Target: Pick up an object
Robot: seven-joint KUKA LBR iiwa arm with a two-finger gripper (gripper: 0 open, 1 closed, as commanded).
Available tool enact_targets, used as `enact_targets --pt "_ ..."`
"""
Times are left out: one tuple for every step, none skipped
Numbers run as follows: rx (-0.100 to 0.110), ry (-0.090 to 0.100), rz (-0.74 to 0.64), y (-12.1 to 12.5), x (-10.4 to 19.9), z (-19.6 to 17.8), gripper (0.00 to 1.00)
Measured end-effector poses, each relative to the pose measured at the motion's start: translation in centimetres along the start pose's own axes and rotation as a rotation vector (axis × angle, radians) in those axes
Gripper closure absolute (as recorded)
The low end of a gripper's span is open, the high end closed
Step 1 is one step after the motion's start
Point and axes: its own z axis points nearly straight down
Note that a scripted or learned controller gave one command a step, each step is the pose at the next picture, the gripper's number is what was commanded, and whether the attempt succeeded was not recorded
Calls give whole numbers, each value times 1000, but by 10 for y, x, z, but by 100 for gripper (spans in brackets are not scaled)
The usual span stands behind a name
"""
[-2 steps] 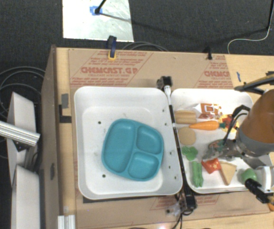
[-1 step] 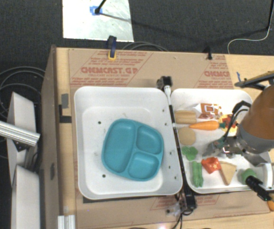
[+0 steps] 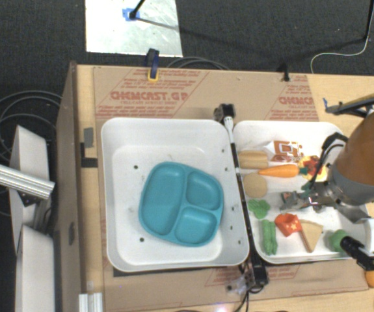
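Observation:
My gripper [image 3: 293, 200] hangs low in the right bin [image 3: 284, 127], just above a red toy pepper [image 3: 287, 224] and to the right of a green leafy piece [image 3: 259, 208]. An orange carrot [image 3: 279, 171] lies a little behind it, with a tan bread roll [image 3: 252, 159] and a round tan piece [image 3: 255, 186] to its left. In front sit a pale cheese wedge [image 3: 310, 234] and a green pickle [image 3: 269, 236]. No object is visibly between the gripper's tips. The arm's orange band [image 3: 369, 148] covers the bin's right side.
The left bin [image 3: 108, 174] holds a blue divided plate [image 3: 180, 203]. A white and orange box [image 3: 286, 149] lies at the back of the right bin, and a round green piece [image 3: 335, 239] at its front right. A narrow divider [image 3: 235, 174] separates the bins.

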Motion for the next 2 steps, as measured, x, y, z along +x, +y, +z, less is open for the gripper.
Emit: enact_targets --pt "4 0 2 -1 0 11 0" --pt "-3 -2 -2 81 -18 42 0"
